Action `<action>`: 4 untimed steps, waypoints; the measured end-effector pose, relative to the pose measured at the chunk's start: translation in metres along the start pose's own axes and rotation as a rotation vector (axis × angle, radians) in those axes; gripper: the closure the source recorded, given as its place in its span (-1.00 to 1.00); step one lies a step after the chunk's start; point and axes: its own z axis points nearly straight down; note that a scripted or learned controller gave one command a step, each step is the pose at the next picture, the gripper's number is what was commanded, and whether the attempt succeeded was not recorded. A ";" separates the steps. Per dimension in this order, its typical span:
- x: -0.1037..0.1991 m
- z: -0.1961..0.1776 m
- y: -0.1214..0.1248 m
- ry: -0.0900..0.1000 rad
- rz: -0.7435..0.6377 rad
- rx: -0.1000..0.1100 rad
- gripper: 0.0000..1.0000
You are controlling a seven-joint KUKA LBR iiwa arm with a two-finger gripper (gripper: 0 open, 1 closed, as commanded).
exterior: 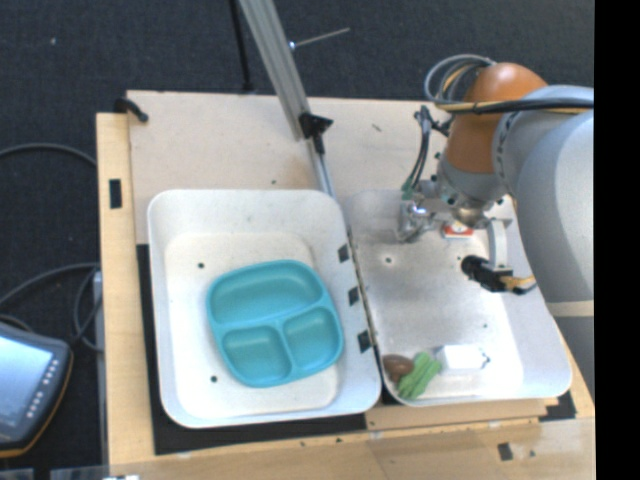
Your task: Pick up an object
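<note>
Where the right bin (520, 358) curves up into its near rim, 3 small things lie in a row, all well apart from the pincer (410, 226) and on the camera's side of it: a brown lump (398, 367), a green piece (425, 373) and a white block (462, 358). The lump sits in the bin's near-left corner, almost straight toward the camera from the pincer. The green piece lies at a slant against it, touching or overlapping. The block lies just beside the green piece, further toward the arm's side of the pincer. All 3 crowd the near rim, so there is little room between them and that wall, while their sides facing the pincer meet open bin floor.

The pincer hangs over the far-left part of this bin, near the far rim and close to the wall shared with the left bin (170, 228). Whether it is open or closed cannot be told. The floor from below the pincer to the 3 things is open.

The arm (480, 138) reaches in from the view's right, over the bin's far-right corner.

Beyond the shared wall, to the view's left of the pincer, the left bin holds 1 teal plate (275, 318) with 3 compartments. It lies flat, apart from every rim.

A grey rail (275, 48) slants across the bench (200, 138) and ends just beyond the pincer, by the 2 bins' far corners.
</note>
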 end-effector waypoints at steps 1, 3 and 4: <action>0.002 -0.005 0.000 0.000 -0.004 -0.003 -1.00; -0.013 -0.101 -0.044 0.003 0.000 -0.007 -1.00; -0.008 -0.093 -0.070 0.002 0.002 -0.001 -1.00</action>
